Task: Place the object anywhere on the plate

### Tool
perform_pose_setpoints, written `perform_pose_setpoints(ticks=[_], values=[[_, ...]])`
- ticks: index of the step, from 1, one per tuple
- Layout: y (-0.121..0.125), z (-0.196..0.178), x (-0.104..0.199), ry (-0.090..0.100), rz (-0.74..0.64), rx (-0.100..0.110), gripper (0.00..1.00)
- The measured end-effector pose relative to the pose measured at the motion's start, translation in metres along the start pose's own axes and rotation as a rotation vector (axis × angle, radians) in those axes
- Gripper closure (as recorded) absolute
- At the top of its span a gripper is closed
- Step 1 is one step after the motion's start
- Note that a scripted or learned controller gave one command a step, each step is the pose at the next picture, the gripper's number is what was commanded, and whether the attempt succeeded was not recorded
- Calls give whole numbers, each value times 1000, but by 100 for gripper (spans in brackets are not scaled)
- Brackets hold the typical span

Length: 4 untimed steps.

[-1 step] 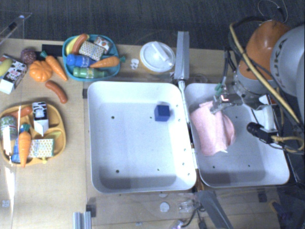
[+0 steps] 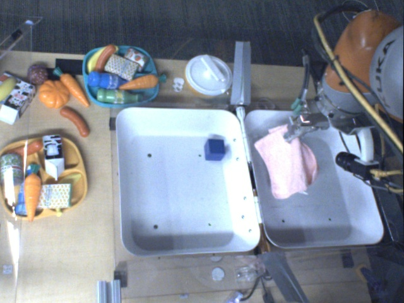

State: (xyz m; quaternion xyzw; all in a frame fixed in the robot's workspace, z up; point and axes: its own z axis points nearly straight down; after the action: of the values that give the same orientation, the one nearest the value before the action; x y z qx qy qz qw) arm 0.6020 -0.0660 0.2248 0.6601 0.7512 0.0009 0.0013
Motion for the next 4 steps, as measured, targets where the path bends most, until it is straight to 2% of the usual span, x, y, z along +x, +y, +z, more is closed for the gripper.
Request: perform_pose_setpoints(ticks=[2, 3, 4], values=[[12, -18, 109, 1, -809, -2, 100], [16, -20, 154, 0, -1211, -3, 100], [32, -19, 203, -1, -1443, -6, 100]])
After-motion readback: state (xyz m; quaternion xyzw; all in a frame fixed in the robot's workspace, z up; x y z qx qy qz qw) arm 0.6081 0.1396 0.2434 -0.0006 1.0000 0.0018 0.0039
